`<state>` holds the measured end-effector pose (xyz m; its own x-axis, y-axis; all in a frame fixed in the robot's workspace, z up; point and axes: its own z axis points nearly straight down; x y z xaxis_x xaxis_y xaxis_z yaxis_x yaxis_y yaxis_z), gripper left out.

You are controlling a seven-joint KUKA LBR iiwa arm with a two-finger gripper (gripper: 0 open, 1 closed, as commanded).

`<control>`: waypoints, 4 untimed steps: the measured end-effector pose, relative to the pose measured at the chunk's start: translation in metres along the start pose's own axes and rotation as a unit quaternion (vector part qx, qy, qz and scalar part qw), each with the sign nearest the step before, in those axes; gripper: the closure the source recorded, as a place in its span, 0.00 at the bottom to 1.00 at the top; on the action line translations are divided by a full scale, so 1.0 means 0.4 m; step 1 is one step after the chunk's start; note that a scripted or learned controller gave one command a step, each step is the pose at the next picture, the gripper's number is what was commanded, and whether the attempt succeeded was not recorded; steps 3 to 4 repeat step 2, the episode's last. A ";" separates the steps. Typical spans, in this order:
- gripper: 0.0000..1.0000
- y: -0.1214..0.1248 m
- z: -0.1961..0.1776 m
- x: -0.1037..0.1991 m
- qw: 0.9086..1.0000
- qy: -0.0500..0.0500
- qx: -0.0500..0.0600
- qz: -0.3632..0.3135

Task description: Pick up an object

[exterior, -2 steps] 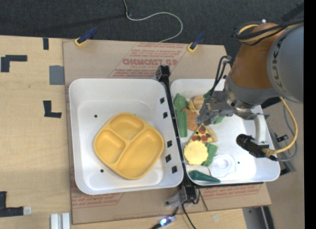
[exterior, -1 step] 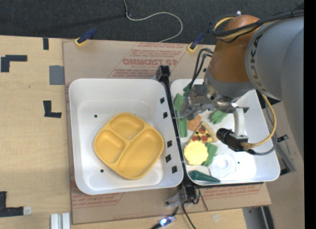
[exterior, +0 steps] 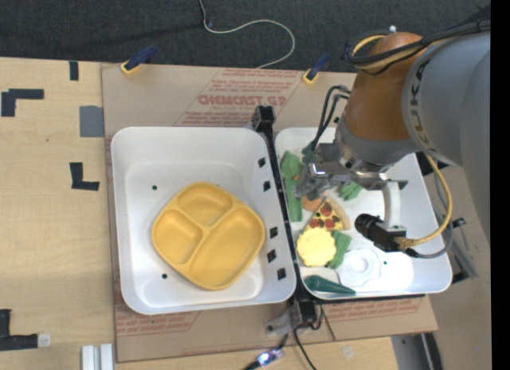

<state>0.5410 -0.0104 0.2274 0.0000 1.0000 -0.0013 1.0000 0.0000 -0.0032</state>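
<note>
**Arm low over right bin, toy food below**

Left bin [exterior: 135, 161]: holds one yellow divided plate [exterior: 209, 235], three compartments, lying flat near the bin's middle and front.

Right bin [exterior: 422, 277]: a cluster of toy food along its left side. A pizza slice [exterior: 327, 217] with red dots sits just above a yellow ruffled piece [exterior: 316, 246]; green leafy pieces [exterior: 292, 177] lie along the left wall, and a dark green pod [exterior: 328, 285] lies at the front edge. A white round lid-like piece [exterior: 360, 267] rests beside the yellow one (hard to separate from the white floor).

Arm: reaches in from the right, orange band over the bin's rear, wrist pointing down. The gripper [exterior: 319, 187] sits just above the pizza slice among the green pieces; whether it is parted or pinching anything, I cannot tell.
</note>
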 end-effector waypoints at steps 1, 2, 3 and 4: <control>1.00 0.034 0.034 0.002 1.000 0.000 0.000 -0.001; 1.00 0.036 -0.015 0.008 1.000 0.001 -0.001 -0.001; 1.00 0.036 -0.015 0.008 1.000 0.001 -0.001 -0.001; 1.00 0.036 -0.015 0.008 1.000 0.001 -0.001 -0.001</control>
